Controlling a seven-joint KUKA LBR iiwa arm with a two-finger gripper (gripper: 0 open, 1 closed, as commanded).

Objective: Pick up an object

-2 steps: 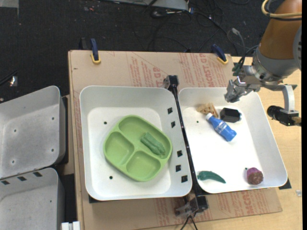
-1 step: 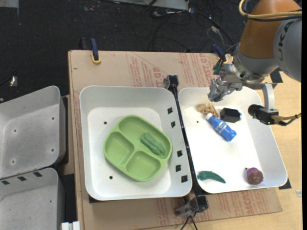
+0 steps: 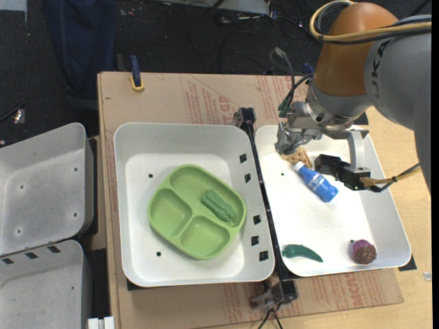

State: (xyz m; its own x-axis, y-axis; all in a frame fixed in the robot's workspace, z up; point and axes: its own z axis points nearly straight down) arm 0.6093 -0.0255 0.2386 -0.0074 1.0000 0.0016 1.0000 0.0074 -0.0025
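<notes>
Two shallow white bins sit side by side on a brown bench [image 3: 192, 94] as a grey KUKA arm [image 3: 405, 67] with an orange band reaches in from the right. Its gripper [image 3: 291, 144] hangs low over the far left corner of the right bin [image 3: 384, 211], close to the divider between the bins. Whether the claw is apart or together cannot be told from this angle, and nothing can be seen clamped in it.

A small tan object [image 3: 299, 159] lies right at the gripper's tip, partly hidden by it; contact between the two cannot be made out. Just beside the tan object, toward the bin's middle, a blue and white bottle [image 3: 317, 182] lies on its side at a slant. Along the near edge of the same bin rest a green chili pepper [image 3: 302, 253] and, well apart from it in the near right corner, a round purple object [image 3: 363, 251].

The left bin [image 3: 130, 184] holds a light green divided plate [image 3: 171, 208], lying flat and turned at an angle. A darker green, ridged piece of play food [image 3: 221, 205] lies in the plate's right-hand compartment.
</notes>
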